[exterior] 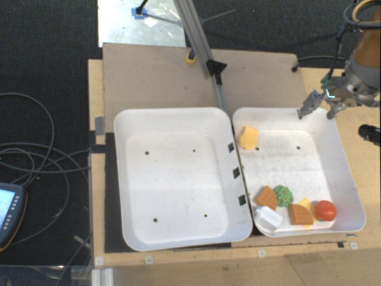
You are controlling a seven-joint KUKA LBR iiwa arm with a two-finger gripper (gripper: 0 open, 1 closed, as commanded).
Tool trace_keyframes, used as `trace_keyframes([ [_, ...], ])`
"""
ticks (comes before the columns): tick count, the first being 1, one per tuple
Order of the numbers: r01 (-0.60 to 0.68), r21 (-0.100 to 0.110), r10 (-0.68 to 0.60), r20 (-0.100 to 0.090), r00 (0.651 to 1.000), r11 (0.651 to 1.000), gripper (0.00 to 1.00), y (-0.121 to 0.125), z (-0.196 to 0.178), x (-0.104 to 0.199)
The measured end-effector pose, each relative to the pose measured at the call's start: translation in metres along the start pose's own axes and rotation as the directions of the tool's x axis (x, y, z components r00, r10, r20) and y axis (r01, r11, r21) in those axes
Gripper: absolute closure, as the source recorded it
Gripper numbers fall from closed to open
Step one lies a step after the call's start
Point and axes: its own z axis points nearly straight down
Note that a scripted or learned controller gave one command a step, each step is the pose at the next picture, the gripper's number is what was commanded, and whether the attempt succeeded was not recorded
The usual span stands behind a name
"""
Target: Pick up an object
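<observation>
Nothing lifted yet; the pick has not begun. End effector [317, 106] hangs spread and released above the far rim of the right bin [343, 159], nothing between its prongs. Yellow block [249, 137] lies in that bin's far-left corner, well apart from the end effector. Remaining items cluster along the bin's near edge, farther off.

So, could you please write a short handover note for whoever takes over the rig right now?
End effector: open, holding nothing, hovering above the far right corner of the right bin.
Objects, all in the right bin: yellow block at the far left; orange wedge, green piece, white block, waffle-like piece and red ball clustered along the near edge.
Done: nothing picked up.
Left: descend on an object, grasp, lift.
</observation>
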Motion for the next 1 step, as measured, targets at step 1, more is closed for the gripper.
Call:
trace_keyframes([
  [1,0.002,-0.004,-0.002,0.002,1.000,1.000,0.00,0.0008,-0.0029,0.0002],
])
